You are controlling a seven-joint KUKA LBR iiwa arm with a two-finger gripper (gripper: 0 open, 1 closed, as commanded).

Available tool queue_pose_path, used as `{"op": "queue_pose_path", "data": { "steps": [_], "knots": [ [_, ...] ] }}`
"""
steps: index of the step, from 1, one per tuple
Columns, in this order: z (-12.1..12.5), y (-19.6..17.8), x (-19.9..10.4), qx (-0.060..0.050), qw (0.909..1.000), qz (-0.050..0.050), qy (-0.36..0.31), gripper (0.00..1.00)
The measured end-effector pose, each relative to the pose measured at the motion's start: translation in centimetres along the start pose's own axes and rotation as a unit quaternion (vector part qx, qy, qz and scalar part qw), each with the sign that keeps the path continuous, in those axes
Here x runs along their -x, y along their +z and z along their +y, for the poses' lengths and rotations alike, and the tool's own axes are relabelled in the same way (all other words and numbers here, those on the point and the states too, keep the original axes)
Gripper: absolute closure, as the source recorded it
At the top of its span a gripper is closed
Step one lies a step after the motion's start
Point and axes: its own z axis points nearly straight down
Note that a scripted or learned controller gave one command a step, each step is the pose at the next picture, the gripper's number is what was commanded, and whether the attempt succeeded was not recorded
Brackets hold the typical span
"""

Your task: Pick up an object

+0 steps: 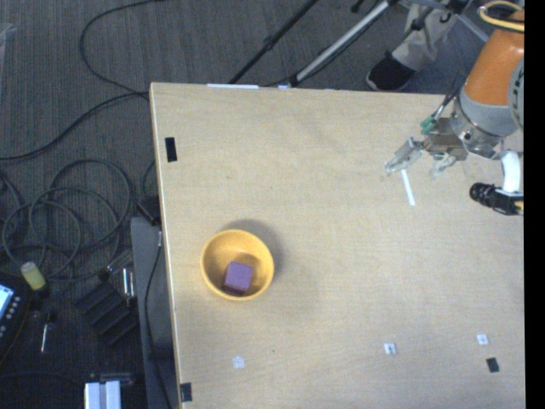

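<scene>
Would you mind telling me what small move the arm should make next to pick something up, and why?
Probably travel left and toward the near edge of the table, bringing the gripper above the yellow bowl. The gripper sits near the table's far right with nothing between its fingers, well apart from the bowl, where the purple block rests inside.

The arm reaches in from the upper right of the camera view, its orange band sitting above a grey wrist. The end effector points leftward and down, hovering above the counter near its right side. Its two thin fingers are spread apart, with nothing between them.
</scene>
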Motion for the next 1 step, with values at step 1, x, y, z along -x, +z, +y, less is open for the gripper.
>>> {"op": "queue_pose_path", "data": {
  "steps": [1],
  "knots": [
    [-3.95, -12.3, 0.18, 0.0, 1.0, -0.002, -0.002, 0.0]
  ]
}}
